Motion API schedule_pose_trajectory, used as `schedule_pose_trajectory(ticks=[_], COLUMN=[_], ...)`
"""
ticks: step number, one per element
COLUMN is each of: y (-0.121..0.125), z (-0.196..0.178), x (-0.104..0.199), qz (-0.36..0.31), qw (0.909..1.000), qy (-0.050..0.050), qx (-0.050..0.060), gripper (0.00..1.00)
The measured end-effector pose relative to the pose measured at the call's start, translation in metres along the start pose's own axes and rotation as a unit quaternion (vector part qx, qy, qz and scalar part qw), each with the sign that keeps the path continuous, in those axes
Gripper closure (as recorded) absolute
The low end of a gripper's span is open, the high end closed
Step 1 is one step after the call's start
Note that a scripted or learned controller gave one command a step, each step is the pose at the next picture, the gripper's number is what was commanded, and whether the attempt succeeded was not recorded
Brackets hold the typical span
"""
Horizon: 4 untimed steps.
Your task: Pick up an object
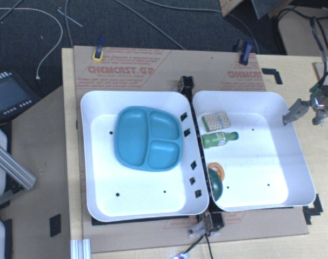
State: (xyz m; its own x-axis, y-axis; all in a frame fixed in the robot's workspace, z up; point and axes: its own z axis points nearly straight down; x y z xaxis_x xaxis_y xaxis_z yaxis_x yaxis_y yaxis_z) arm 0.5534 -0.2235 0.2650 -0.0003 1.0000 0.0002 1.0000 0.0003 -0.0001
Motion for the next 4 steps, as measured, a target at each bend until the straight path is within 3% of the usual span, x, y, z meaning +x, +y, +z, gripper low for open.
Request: schedule_pose_trajectory(ticks=[3, 4], y=[-0.004, -0.002], z=[0.182, 0.167], x=[0.011, 0.01], qz=[0.0, 0.0], qw=[1.0, 1.0], qy=[0.003, 0.001], qx=[0.003, 0.0], gripper=[0.0, 1.0])
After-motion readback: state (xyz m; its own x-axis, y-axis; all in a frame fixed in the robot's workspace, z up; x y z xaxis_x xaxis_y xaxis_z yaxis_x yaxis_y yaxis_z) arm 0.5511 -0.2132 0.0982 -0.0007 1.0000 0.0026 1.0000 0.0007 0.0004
